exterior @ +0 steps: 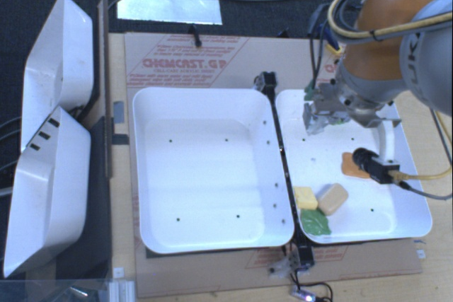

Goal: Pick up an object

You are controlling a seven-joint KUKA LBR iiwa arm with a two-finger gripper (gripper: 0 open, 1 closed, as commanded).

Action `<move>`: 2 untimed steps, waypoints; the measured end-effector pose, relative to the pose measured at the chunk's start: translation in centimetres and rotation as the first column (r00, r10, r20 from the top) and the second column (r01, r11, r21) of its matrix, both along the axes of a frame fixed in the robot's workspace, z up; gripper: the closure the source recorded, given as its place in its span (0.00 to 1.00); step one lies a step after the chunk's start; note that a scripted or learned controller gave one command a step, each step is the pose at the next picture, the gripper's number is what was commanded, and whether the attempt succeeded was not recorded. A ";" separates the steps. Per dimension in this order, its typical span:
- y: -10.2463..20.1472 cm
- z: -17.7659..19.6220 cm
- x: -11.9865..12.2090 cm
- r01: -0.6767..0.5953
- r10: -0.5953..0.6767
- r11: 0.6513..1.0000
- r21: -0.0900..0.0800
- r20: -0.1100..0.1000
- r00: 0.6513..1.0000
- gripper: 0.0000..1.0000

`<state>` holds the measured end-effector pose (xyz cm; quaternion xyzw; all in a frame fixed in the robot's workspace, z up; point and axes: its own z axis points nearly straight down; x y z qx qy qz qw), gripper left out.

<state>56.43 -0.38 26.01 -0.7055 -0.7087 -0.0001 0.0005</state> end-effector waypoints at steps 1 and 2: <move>5.2 -1.3 0.0 -0.001 0.001 1.000 0.000 0.000 1.000 1.00; 10.4 -2.9 1.9 0.000 0.000 1.000 0.000 0.000 1.000 1.00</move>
